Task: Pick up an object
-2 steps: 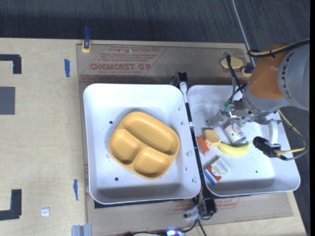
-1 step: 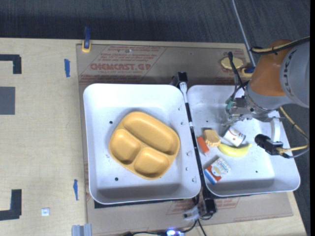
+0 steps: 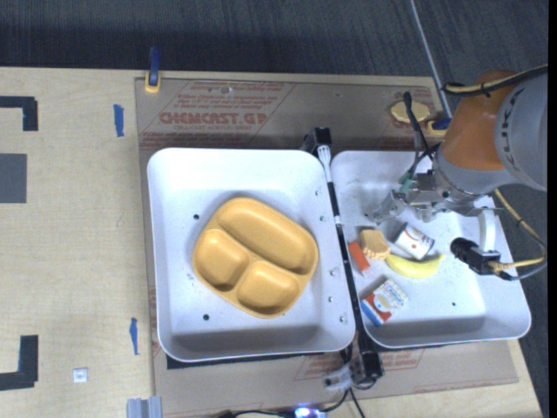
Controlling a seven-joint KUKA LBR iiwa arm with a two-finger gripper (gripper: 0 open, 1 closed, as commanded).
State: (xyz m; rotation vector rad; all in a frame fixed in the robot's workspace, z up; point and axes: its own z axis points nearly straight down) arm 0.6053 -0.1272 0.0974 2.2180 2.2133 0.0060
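**Operator:** Report scene, left to right.

**Arm:** The left bin [image 3: 165, 233] holds a yellow divided tray [image 3: 252, 255]. The right bin [image 3: 505, 316] holds the candidates: an orange-red packet [image 3: 358, 256], a tan block [image 3: 375, 245], a small carton [image 3: 385, 300], a banana [image 3: 415, 266] and a white cylinder [image 3: 415, 241]. My gripper [image 3: 409, 200] hangs just above the cylinder. I cannot tell its opening.

**Operator:** Failure risks?

**Arm:** The items lie touching or just beside each other. I judge that a descent may strike two at once. The cylinder may roll clear, and the banana's curve may slip out.
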